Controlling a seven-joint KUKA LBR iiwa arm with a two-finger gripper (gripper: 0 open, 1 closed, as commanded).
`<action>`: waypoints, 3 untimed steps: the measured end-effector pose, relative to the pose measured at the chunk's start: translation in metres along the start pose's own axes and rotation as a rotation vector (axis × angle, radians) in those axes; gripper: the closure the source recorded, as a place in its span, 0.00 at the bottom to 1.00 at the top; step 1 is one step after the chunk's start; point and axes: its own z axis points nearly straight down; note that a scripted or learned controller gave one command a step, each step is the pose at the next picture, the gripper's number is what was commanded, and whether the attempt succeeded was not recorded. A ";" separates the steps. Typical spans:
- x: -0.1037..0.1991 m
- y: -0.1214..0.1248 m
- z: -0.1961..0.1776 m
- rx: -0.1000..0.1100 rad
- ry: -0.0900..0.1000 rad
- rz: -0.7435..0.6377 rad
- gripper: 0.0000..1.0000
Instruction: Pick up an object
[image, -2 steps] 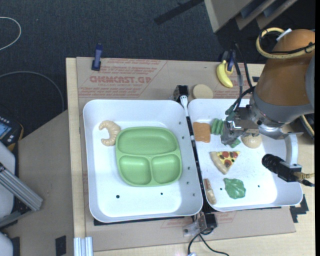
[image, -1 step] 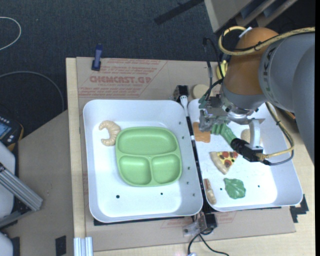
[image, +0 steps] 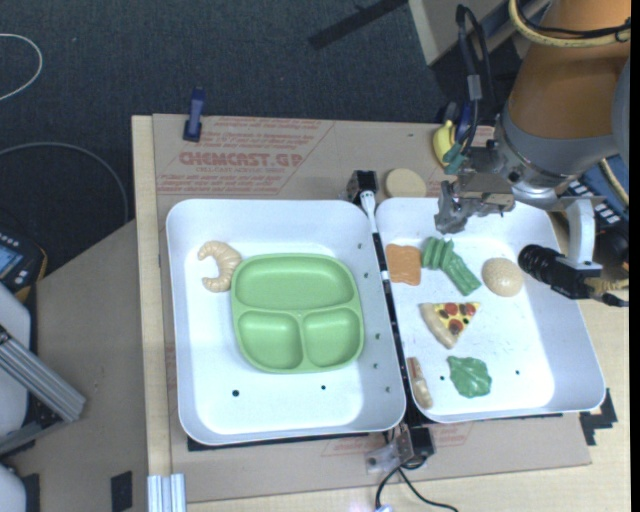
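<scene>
Arm: grey with an orange band, reaching in from the right over the far part of the right bin (image: 570, 330).
End effector (image: 447, 222): low over the far left part of the right bin, just above the far end of the green bean pods (image: 449, 262); whether it is open or closed, I cannot tell, and nothing can be seen held in it.
Green bean pods: lying in the right bin, between the orange toast piece (image: 404, 264) on the left and the beige egg-shaped piece (image: 502, 277) on the right.
Pizza slice (image: 450, 320): nearer than the pods, about mid-bin.
Green leafy piece (image: 469, 377): near part of the right bin.
Small tan piece (image: 418, 381): against the right bin's left wall, near end.
Left bin (image: 200, 400): carries a green divided tray (image: 297, 311) with a croissant (image: 219, 264) just left of it.
Tabletop (image: 250, 160): a round beige piece (image: 405, 183) lies beyond the right bin's far rim.
</scene>
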 end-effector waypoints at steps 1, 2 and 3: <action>0.054 -0.081 0.059 0.026 0.002 -0.002 1.00; 0.051 -0.077 0.046 0.015 -0.001 0.002 1.00; 0.085 -0.076 -0.163 -0.004 0.004 -0.002 1.00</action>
